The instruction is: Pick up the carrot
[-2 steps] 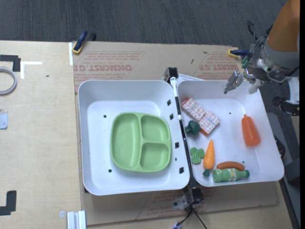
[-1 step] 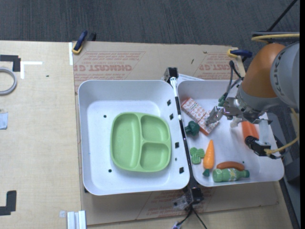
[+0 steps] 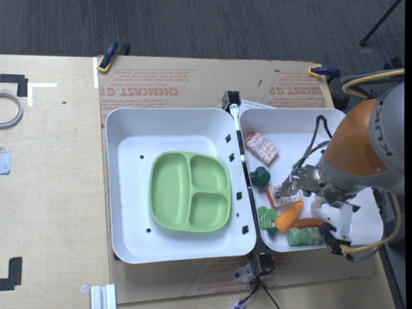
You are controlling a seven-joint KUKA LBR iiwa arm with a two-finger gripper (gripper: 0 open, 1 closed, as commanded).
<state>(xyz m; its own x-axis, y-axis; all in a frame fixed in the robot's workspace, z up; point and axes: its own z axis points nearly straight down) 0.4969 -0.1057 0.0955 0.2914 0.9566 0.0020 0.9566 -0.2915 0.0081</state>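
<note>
The gripper is reaching into the right bin from its right side, metal fingers pointing toward the bin's left wall. It is hovering low over a cluster of toy food near the front left corner. Whether it is open or closed cannot be told; the metal parts are blurring into the clutter beneath.

The carrot, orange with a green top, is lying just in front of the gripper, tilted, its leafy end pointing toward the front left corner. Nothing is showing it as lifted; it seems to be resting on the bin floor, probably not yet grasped.

Around the carrot, other pieces are crowding in: a dark green vegetable behind it by the left wall, a thin red-orange piece along its right, and a light green piece against the front wall. A red and white packet is lying well apart, toward the back. This crowding is likely why the gripper is coming in low and sideways.

The left bin is holding a green divided plate at its centre, probably waiting as a drop-off spot.
</note>
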